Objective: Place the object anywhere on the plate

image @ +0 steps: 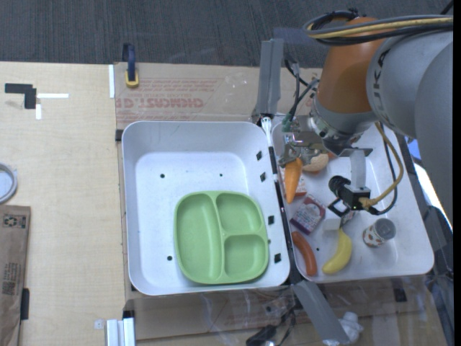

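Looking down at a slant on a pale wooden desk (pixel 57 193), the camera view takes in two shallow white bins side by side. A green plate (pixel 220 236) with three compartments lies flat in the left bin (pixel 144 157), toward its near edge, with nothing on it. Crowded into the right bin (pixel 410 251) are an orange carrot (pixel 291 180) tilted against the dividing wall, a dark red packet (pixel 308 215), a red sausage (pixel 305 254), a yellow banana (pixel 338 254), a pale bread-like piece (pixel 317 164) and a small round cup (pixel 379 232). Reaching in from the right, the grey arm (pixel 418 71) with its orange band hangs over this bin. Its gripper (pixel 294 148) sits just above the carrot's top end; whether the jaws are parted or closed cannot be made out, nor whether they hold anything.
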Controlling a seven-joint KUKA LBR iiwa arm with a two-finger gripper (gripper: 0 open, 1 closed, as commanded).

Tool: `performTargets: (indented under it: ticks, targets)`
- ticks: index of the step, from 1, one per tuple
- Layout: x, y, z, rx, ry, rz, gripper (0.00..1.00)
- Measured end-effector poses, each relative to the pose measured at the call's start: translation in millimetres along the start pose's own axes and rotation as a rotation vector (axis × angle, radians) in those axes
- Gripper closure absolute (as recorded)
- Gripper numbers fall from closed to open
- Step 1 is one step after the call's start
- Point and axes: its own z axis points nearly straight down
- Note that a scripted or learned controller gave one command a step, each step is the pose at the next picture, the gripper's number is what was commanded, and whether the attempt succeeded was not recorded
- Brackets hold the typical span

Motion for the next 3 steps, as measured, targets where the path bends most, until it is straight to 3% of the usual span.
performTargets:
  ticks: [1, 2, 3]
  targets:
    - [60.9, -39.6, 0.5, 0.001, 0.000, -0.075, 1.00]
    - [126.3, -84.8, 38.1, 0.003, -0.001, 0.096, 1.00]
    - [125.7, -84.5, 37.9, 0.002, -0.002, 0.097, 0.00]
